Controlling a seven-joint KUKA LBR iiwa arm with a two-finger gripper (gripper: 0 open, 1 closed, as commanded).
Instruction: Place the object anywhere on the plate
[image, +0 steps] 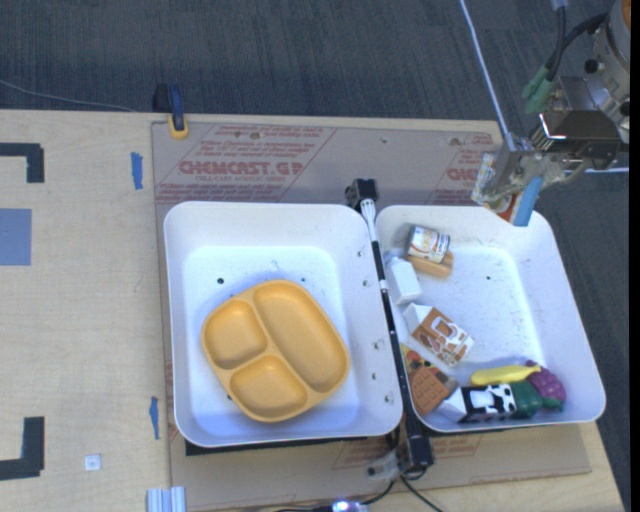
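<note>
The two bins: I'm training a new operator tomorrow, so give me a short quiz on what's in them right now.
1. True or false: the yellow plate lies in the left bin.
2. How many compartments does the plate have?
3. The gripper is above which corner of the right bin? A) far B) near

Key: 1 true; 2 three; 3 A.

A yellow-orange three-compartment plastic plate (275, 349) sits in the left glossy white bin (190, 300). The right white bin (560, 300) holds a yellow banana toy (505, 374), purple grapes (548, 386), a brown waffle (430, 388) and a black-and-white cow-patterned piece (487, 401).
</note>
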